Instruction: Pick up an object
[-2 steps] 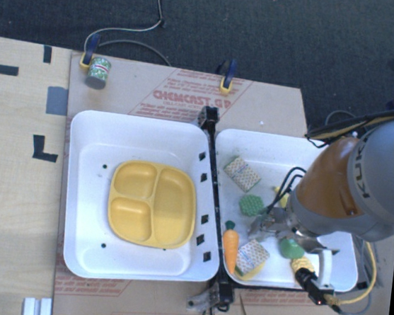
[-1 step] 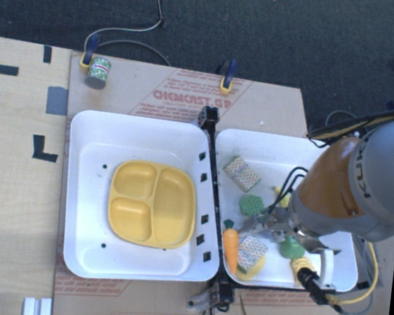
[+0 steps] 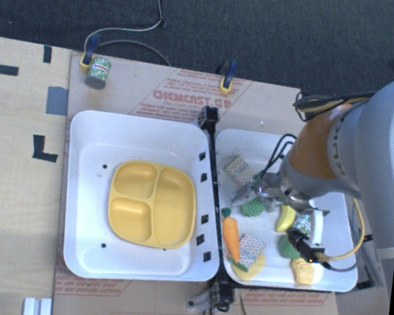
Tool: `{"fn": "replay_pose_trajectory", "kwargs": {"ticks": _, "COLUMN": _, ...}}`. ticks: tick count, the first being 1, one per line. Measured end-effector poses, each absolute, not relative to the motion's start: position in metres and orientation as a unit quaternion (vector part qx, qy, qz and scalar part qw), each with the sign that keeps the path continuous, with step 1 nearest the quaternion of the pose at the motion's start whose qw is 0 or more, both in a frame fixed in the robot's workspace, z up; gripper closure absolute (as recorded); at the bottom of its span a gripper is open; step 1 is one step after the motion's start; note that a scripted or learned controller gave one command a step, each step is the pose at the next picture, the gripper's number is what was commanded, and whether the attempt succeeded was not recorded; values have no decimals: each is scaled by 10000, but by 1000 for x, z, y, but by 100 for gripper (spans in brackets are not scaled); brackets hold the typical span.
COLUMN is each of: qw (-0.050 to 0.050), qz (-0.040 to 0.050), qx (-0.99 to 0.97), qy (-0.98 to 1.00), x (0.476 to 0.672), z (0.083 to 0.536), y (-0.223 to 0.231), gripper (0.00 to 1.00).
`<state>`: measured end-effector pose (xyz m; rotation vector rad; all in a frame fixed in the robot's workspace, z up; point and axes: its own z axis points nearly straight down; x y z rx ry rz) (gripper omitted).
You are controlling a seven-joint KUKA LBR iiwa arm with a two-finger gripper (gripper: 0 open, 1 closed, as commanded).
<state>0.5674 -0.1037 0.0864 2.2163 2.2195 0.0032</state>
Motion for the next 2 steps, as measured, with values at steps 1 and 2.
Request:
{"fn": "replay_pose_trajectory", "kwargs": {"ticks": 1, "qw": 19, "qz": 6, "qx": 7067, "qy": 7075, "x": 567, "z": 95, "y": -104, "gripper": 100}}
{"fn": "replay_pose_trajectory", "kwargs": {"ticks": 2, "qw": -3, "qz": 2, "qx": 7063, "qy": 7079, "x": 562, "z": 184, "y": -26, "gripper": 100}}
